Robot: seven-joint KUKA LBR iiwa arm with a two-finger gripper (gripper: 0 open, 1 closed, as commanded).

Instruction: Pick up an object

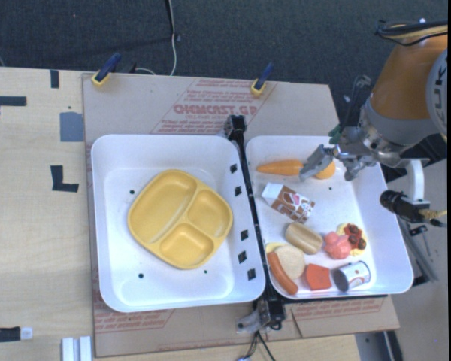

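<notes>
Carrot (280,168) lies just left of the wide-spread claw (332,163), which perhaps touches a yellow-orange piece (326,171).

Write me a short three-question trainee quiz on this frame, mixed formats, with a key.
1. True or false: the yellow divided plate lies in the left bin.
2. Which item lies nearest the gripper? A) carrot B) sausage C) can
3. Fill in: the wrapped snack packet lies in the ____ bin.

Key: 1 true; 2 A; 3 right.
</notes>
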